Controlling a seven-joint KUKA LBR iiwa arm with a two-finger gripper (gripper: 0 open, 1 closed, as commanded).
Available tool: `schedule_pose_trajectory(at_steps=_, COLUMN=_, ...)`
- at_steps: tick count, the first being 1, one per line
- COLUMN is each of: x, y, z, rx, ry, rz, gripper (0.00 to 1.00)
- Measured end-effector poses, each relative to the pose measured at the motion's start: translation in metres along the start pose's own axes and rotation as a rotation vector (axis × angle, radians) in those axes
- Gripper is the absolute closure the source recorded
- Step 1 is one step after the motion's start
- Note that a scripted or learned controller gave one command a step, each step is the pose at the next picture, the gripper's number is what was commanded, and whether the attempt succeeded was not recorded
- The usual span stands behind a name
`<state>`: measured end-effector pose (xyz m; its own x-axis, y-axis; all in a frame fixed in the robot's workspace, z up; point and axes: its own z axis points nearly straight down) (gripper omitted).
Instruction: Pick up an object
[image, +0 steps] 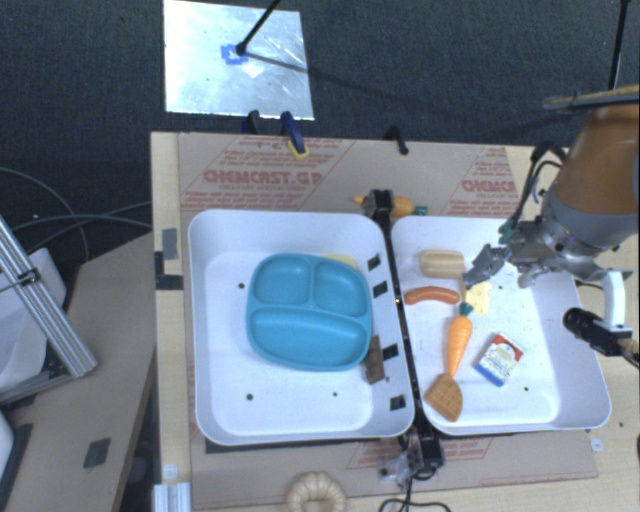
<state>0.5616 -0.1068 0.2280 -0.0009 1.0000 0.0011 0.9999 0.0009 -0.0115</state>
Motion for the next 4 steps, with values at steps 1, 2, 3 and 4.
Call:
schedule_pose_trajectory(at_steps=1, x=0.0, y=0.002, z=-0.007, rx=-0.013, ry=-0.001, rz=-0.002, gripper=0.0)
schedule_pose_trajectory(at_steps=2, x=0.0, y=0.007, z=0.033, rx=-0.012, ry=-0.001, rz=-0.001, gripper=0.0)
schedule_pose_trajectory(at_steps=3, x=-0.007, y=0.004, z=0.078, rx=-0.009, ry=-0.001, rz=0.0, gripper=0.0)
schedule_pose_trajectory(at_steps=4, x=0.003, y=0.008, z=0.13, rx=-0.009, ry=0.0, rz=-0.003, gripper=0.0)
